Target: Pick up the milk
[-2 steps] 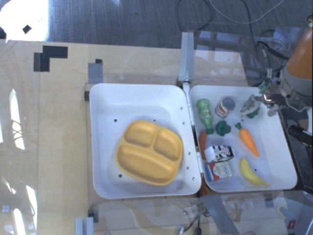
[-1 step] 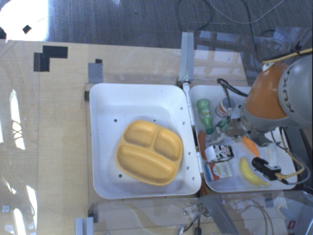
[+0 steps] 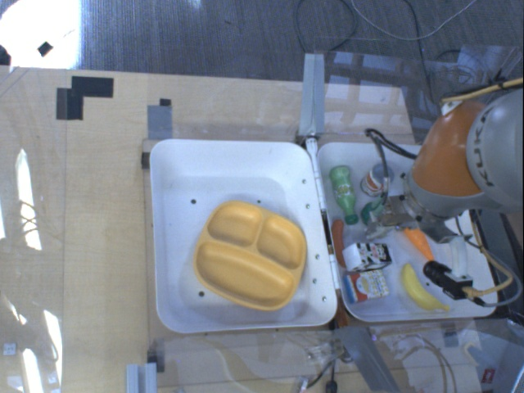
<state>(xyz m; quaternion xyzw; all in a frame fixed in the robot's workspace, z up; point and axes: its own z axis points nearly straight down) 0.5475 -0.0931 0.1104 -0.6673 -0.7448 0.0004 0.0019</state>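
A: Where does the milk point(image 3: 367, 255) sit?

B: In the right bin point(image 3: 360, 311), lower middle of the frame, a small white carton with black print lying near the bin's left wall. The print is too small to read.

A: What crowds it?

B: Plenty. A second small carton point(image 3: 370, 285) with red and yellow artwork lies just below it, nearly touching. An orange-red sausage-shaped piece point(image 3: 338, 240) runs along the bin's left wall just beside the milk. A green bottle point(image 3: 344, 191) lies above it, a small can point(image 3: 377, 179) to the right of that bottle, and a yellow banana point(image 3: 419, 289) rests toward the lower right of the bin beside an orange carrot-like piece point(image 3: 417, 242).

A: And the arm?

B: The grey arm point(image 3: 499, 150) with its orange band reaches in from the right of the frame, and the gripper point(image 3: 385, 215) hangs just above the milk, between it and the can. Whether it is open or closed I cannot tell (the wrist hides the working end).

A: The other bin?

B: The left bin point(image 3: 176, 178) carries a yellow divided tray point(image 3: 250, 254), three compartments, set slightly askew.

A: The setting?

B: A pale wooden surface point(image 3: 74, 244) with black tape marks point(image 3: 82, 94) at upper left; dark carpet point(image 3: 205, 23) above it with cables point(image 3: 393, 11) trailing.
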